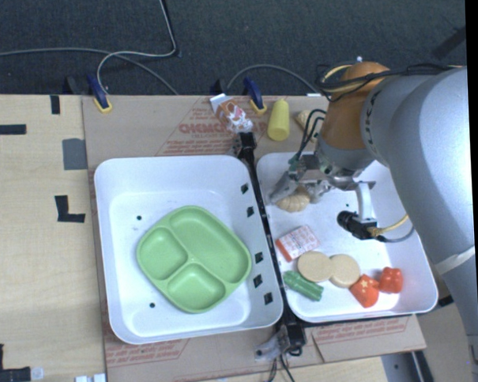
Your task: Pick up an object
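Observation:
My gripper (303, 183) hangs low over the far left corner of the right bin (412, 304), at the end of the grey arm with its orange band. A pale tan lumpy piece (293, 200) lies right under it, touching or nearly touching it. Nearer the front of the same bin lie a red-and-white packet (297, 241), two round tan discs (313, 266) (344, 270), a green stick (303, 285) and two red pieces (366, 291) (391, 278).
The left bin (106, 232) holds a green divided plate (193, 258). Behind the bins on the cardboard sit a yellow cylinder (278, 120) and a small wrapper (231, 111). A black divider (260, 217) runs between the bins. The arm's body covers the right bin's far right side.

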### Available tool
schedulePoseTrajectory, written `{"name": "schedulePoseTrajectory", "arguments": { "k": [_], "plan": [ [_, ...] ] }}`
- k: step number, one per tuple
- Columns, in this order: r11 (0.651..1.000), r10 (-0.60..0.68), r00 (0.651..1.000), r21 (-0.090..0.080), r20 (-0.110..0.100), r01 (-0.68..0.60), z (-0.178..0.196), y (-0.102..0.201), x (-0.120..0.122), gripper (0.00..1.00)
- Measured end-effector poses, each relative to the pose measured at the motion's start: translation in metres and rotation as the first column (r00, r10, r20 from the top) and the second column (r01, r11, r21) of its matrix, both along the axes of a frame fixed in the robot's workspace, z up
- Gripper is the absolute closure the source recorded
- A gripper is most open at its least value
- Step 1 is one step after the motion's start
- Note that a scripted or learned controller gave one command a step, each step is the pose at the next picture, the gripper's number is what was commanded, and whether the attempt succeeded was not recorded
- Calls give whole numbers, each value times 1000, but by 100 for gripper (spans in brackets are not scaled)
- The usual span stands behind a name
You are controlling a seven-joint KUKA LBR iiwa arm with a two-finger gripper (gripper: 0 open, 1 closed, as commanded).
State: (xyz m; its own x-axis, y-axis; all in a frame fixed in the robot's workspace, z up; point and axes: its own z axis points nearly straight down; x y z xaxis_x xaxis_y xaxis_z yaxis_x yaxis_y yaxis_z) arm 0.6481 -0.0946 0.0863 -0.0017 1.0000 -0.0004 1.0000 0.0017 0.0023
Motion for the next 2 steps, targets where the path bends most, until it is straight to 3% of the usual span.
{"name": "schedulePoseTrajectory", "arguments": {
  "k": [1, 2],
  "plan": [
    [1000, 1, 1000, 0, -1, -1, -1, -3, 21, 0],
    [1000, 0, 1000, 0, -1, 0, -1, -1, 21, 0]
  ]
}}
